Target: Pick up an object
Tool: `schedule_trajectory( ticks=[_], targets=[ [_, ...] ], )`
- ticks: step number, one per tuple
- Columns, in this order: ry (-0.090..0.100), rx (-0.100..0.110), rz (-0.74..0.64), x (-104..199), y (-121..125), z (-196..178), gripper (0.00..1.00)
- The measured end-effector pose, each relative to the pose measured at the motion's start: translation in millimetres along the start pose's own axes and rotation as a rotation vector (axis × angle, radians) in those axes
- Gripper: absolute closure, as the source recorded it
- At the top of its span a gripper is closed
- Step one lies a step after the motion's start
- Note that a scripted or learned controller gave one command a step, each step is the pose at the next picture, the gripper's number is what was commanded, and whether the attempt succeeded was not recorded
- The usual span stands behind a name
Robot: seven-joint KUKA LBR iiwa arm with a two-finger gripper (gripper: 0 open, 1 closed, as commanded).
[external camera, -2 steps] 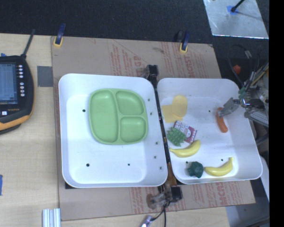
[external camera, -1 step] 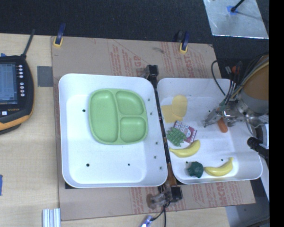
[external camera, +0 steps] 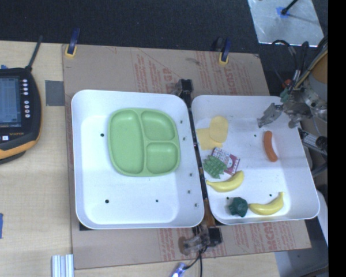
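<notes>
While the tool (external camera: pixel 270 115) is hovering just above-left of the sausage (external camera: pixel 270 146) in the right bin (external camera: pixel 309 180), grip state unreadable, I am planning to straddle the sausage's narrow width before lowering.

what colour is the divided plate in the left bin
Light green; the divided plate shows best in the camera view, lying in the left bin.

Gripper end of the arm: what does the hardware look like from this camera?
The gripper is grey metal, with thin fingers on a boxy grey body. Behind it, the wrist carries a cluster of dark cables and small coloured fittings, and a curved tan-orange section of the arm shows at the picture's edge.
</notes>
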State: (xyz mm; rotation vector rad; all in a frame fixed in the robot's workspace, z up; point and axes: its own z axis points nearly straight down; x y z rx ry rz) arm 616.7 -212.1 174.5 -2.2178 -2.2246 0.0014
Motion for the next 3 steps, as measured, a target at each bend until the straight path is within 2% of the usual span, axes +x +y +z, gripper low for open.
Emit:
schedule_trajectory(
  ticks=[1, 2, 3],
  targets=[
    [0.000, 0.004, -0.002, 0.7, -15.6, 83.4, 0.00],
    [-0.001, 0.004, -0.004, -0.1, -15.0, 72.2, 1.00],
    [0.002, 0.001, -0.001, 68.4, 40.4, 25.2, 1.00]
  ],
)
